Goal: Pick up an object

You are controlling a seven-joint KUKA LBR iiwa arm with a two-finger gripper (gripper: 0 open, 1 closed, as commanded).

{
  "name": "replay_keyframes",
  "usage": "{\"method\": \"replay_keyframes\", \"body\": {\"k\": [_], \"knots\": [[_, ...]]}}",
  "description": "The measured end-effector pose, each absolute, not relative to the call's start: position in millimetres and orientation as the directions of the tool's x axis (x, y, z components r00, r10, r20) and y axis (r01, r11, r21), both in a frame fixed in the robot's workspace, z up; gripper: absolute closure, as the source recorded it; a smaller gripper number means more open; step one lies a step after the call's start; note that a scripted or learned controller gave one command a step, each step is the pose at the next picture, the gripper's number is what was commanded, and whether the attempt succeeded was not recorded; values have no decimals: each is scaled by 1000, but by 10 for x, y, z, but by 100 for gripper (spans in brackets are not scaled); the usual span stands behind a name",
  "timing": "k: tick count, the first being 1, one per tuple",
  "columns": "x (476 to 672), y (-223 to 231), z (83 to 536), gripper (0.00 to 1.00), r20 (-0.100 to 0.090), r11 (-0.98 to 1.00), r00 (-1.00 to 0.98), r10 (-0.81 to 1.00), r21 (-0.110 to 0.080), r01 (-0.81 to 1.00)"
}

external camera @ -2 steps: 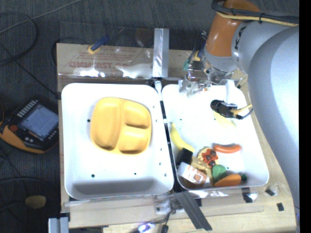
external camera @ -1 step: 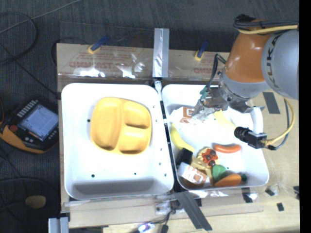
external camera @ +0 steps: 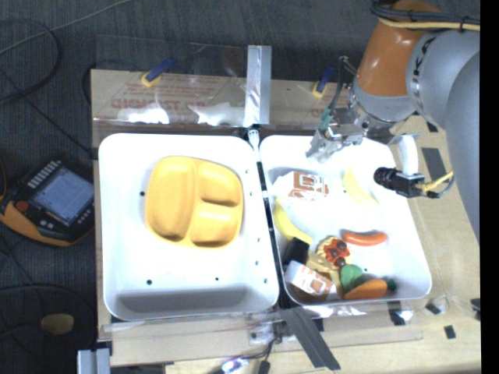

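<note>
the arm [external camera: 425, 61] enters from the right of the camera view, orange band uppermost, and carries the end effector [external camera: 334, 140] over the far left corner of the right bin [external camera: 421, 244]. whether the end effector is wide or narrow cannot be told at this resolution; nothing is seen held in it.

right bin contents, all nearer the camera than the end effector:
- a white carton with orange print [external camera: 309, 185], lying just below the end effector, the closest item to it
- a pale yellow piece [external camera: 355, 185] beside that carton, toward the right wall
- a yellow banana [external camera: 285, 223] along the left wall
- a red sausage-shaped item [external camera: 364, 238] near the middle
- a black block [external camera: 296, 250] at the lower left
- a small printed packet [external camera: 312, 280] against the near wall
- a red and brown toy piece [external camera: 335, 249], a green piece [external camera: 351, 273] and an orange carrot [external camera: 365, 289], clustered at the near wall, well apart from the end effector

left bin [external camera: 125, 287] holds a yellow divided tray [external camera: 195, 201], roughly central, well apart from the end effector.

both bins sit side by side on the counter [external camera: 444, 318]. a handheld pendant [external camera: 54, 201] lies on the floor to the left
</note>
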State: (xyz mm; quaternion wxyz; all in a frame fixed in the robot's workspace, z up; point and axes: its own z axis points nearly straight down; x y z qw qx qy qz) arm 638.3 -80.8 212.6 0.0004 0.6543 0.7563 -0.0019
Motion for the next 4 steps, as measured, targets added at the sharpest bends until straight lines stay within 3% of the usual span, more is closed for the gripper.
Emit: {"method": "replay_keyframes", "body": {"k": [1, 2, 3, 4], "knots": [[5774, -901, 2093, 100, -1, 194, -194, 981, -2, 981], [6316, -724, 1971, 100, -1, 51, -51, 999, -3, 999], [6317, -725, 1973, 0, -1, 51, -51, 999, -3, 999], [6513, -984, 942, 0, -2, 44, -44, 999, 0, 999]]}}
